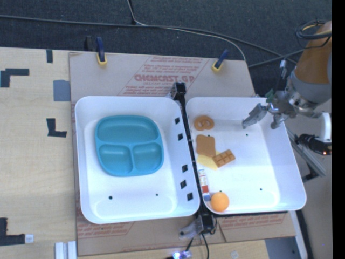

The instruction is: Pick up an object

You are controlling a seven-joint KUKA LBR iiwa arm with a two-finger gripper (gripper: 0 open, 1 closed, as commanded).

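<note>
My gripper [260,124] hangs over the upper right part of the right bin [285,166], with its two fingers spread apart and nothing between them. The objects lie to its left along the bin's left side: a brown pretzel-like ring [204,123], a brown toast slab [205,144], a yellow cheese wedge [207,162] and a brown waffle piece [224,157]. An orange ball [219,201] rests in the near left corner, with a small red-and-white tube [203,181] just above it.
The left bin [86,161] holds a blue divided plate [129,145]. A black divider [186,150] runs between the bins. Two clamps [101,52] [219,62] pin the cardboard base at the back. Cables trail across the dark floor behind.
</note>
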